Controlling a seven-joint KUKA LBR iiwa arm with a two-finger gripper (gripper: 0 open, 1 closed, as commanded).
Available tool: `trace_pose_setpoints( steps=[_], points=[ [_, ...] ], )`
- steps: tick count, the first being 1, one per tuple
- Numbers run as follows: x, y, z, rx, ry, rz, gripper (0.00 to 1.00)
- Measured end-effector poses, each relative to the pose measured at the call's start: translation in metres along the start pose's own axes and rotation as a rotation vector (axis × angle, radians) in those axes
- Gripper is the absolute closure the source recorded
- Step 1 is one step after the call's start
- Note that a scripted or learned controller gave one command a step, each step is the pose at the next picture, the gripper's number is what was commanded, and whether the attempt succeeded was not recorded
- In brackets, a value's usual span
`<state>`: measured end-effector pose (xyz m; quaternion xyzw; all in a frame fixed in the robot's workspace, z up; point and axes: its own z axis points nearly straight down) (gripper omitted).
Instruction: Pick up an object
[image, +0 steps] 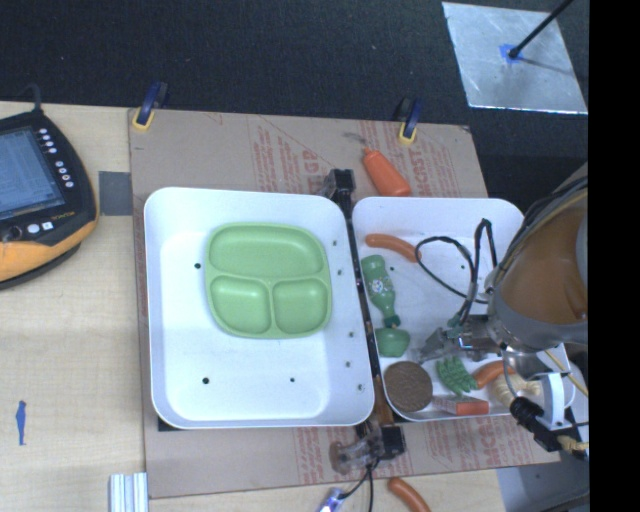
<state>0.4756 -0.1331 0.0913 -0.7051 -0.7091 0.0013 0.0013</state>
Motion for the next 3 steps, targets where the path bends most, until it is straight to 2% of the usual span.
trace_pose_setpoints(
  steps=[1, 2, 3],
  points=[
    [0.036, 0.075, -0.001, 0.000, -0.001, -0.002, 0.00],
    [0.018, 0.030, 0.000, 0.001, -0.001, 0.000, 0.00],
    [0.017, 0.031, -0.010, 0.001, -0.001, -0.004, 1.00]
  ],
)
